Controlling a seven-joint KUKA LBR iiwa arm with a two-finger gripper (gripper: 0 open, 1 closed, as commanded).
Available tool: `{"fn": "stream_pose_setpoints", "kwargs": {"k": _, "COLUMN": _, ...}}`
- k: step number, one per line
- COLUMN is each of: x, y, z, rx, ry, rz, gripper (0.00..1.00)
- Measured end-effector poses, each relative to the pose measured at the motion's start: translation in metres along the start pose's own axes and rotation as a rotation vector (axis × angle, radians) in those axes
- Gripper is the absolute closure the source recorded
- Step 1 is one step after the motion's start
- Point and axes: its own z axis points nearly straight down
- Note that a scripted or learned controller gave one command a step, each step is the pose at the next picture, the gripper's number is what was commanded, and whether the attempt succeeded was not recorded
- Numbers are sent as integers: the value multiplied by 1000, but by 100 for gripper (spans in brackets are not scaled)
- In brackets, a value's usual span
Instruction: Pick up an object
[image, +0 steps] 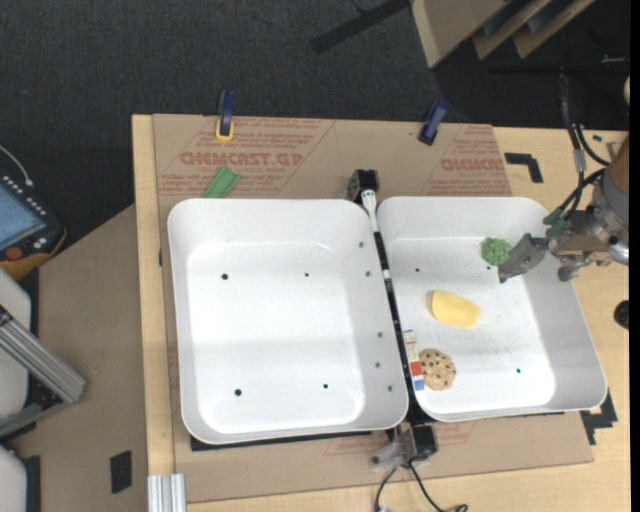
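- A robot arm's gripper (522, 258) reaches in from the right edge of the bench and hangs over the upper right part of the right bin (565, 330); 1 dark finger (520, 257) angles down and left, and whether the fingers are spread or pressed together cannot be told from this view.
- A small green, leafy-looking object (494, 249) lies on the bin floor just beside the fingertip, to its left; whether the 2 touch cannot be told, and nothing is seen pinched between the fingers.
- A yellow, rounded wedge-shaped object (455, 308) lies near the middle of the same bin, below the green piece and apart from it.
- A round tan cookie with dark chips (437, 369) sits near the bin's lower left corner, beside a small red, white and blue item (417, 370) at the left wall.
- The left bin (190, 300) stands side by side with the right one, on a brown cardboard sheet (300, 150) printed with red lettering.
- 2 blue clamps (226, 112) (434, 121) grip the sheet's far edge, and a strip of green tape (220, 182) lies on the cardboard near the left bin's far corner.
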Motion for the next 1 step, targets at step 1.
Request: {"fn": "stream_pose_setpoints", "kwargs": {"k": 1, "x": 0, "y": 1, "z": -11, "rx": -3, "ry": -1, "rz": 0, "gripper": 100}}
